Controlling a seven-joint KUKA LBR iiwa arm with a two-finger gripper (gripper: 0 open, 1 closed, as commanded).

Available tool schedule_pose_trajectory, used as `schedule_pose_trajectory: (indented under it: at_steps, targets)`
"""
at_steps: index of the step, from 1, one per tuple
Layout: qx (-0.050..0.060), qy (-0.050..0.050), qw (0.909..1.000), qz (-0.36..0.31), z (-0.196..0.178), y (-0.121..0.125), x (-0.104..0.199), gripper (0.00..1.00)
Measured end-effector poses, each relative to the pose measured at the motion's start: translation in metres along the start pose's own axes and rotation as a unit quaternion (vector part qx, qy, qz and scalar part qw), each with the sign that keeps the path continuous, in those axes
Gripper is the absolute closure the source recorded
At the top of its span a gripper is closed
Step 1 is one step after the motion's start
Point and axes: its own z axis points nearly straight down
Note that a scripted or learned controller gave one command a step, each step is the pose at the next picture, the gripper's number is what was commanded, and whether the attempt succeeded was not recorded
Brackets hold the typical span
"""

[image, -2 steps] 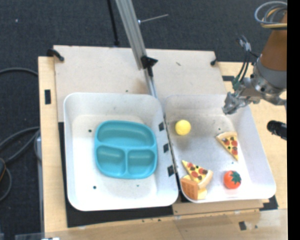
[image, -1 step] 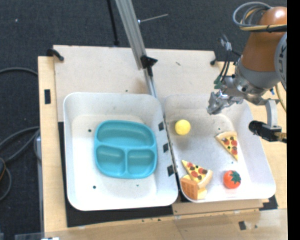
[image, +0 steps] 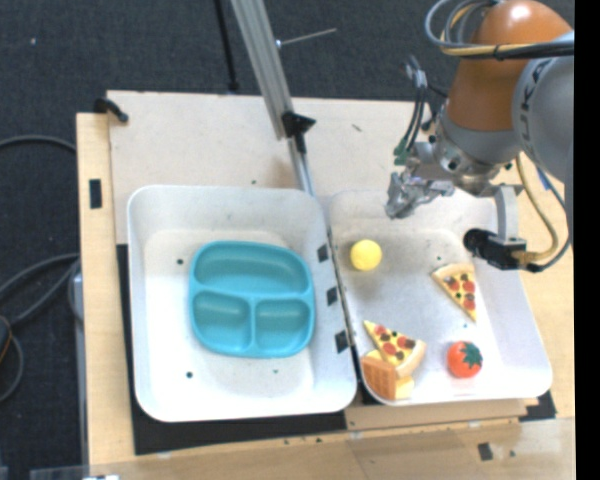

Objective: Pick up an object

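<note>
The right bin [image: 515, 303] holds a yellow ball [image: 366, 255], a pizza slice [image: 458, 289] near the right wall, a second pizza slice [image: 393, 344] lying over a tan wedge [image: 386, 378] at the front left, and a red tomato [image: 464, 359]. My gripper [image: 402, 203] hangs over the bin's back edge, up and to the right of the yellow ball, apart from every object. Nothing sits between its fingers.
The left bin [image: 160, 268] holds a teal divided tray [image: 250, 298]. A slanted metal pole [image: 270, 78] rises behind the bins, meeting the bench near the seam between them. A black cylinder [image: 490, 249] on the arm overhangs the right bin.
</note>
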Motion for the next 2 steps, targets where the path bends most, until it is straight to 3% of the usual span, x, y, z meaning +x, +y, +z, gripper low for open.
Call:
schedule_pose_trajectory:
  at_steps: [2]
  targets:
    - [0.001, 0.000, 1.0000, 0.000, 0.016, 0.007, 0.096, 1.00]
